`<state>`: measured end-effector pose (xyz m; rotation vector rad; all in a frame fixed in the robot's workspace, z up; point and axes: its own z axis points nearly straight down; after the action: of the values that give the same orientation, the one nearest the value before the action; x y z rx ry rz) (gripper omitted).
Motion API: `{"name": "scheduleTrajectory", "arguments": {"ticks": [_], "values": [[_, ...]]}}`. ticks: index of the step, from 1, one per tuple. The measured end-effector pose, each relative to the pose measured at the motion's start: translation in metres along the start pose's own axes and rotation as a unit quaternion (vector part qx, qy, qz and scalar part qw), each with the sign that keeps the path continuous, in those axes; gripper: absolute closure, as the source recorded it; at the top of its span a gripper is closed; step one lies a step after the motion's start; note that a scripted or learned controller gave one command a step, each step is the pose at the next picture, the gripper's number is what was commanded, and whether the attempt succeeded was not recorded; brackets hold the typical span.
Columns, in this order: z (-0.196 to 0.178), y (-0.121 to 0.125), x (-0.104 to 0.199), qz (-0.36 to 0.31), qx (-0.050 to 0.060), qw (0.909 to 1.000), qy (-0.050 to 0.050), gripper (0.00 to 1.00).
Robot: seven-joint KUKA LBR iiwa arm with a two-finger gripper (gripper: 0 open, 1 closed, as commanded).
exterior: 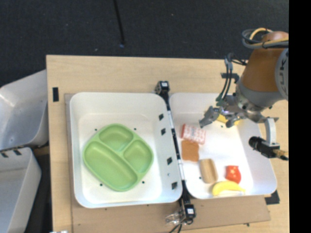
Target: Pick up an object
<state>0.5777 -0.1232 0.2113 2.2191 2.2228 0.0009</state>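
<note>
- The left bin (pixel 77 130) holds a green divided plate (pixel 118 156): rigid, smooth and wide, probably awkward for a pinch except at its rim.
- In the right bin (pixel 257 178), nearest the divider, lie a red-and-white packet (pixel 193 133) and, touching its near edge, a brown patty-like piece (pixel 190 151); both look light, the packet likely crinkly and slippery.
- Nearer sits a tan bun-like piece (pixel 208 170), small and blocky, likely the easiest grip across its short sides.
- A yellow banana (pixel 227 189) and red piece (pixel 233 173) lie at the near right; curved, smooth, liable to roll.
- The claw (pixel 219 115) hangs over the far part of the right bin, fingers spread, pinching nothing, just right of the packet; the arm leans in from the right.
</note>
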Motion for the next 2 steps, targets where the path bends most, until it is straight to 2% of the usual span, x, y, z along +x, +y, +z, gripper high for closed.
{"name": "scheduleTrajectory", "arguments": {"ticks": [2], "values": [[0.107,-0.004,-0.013,0.002,0.002,1.0000,-0.001,0.00]]}}
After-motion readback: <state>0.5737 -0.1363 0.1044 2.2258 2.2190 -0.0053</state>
